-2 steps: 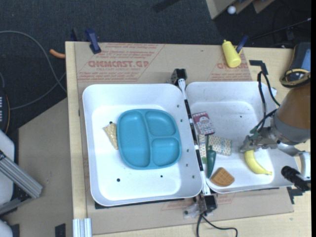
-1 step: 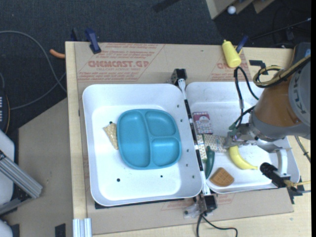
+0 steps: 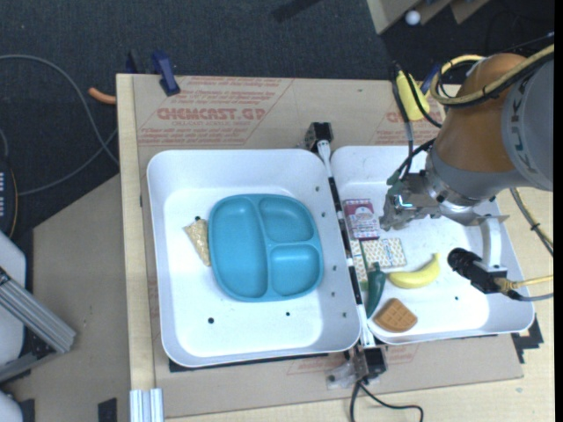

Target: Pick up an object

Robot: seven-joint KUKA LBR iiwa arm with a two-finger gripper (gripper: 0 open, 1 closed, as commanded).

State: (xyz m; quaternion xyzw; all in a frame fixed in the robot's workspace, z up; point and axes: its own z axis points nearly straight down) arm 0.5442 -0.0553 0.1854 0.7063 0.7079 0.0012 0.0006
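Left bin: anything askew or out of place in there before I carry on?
One thing: a tan cracker-like piece lies wedged under the left rim of the blue divided plate in the left bin, half hidden by the plate. Nothing looks spilled or damaged.

— What's under the bench?
— Dark carpet (image 3: 62, 16), with a thin cable (image 3: 66, 90) looping across it at the left.
— And the bench (image 3: 132, 236) itself?
— Pale board, red lettering (image 3: 211, 112) printed along its far edge, a blue clamp (image 3: 164, 72) at its far left corner.
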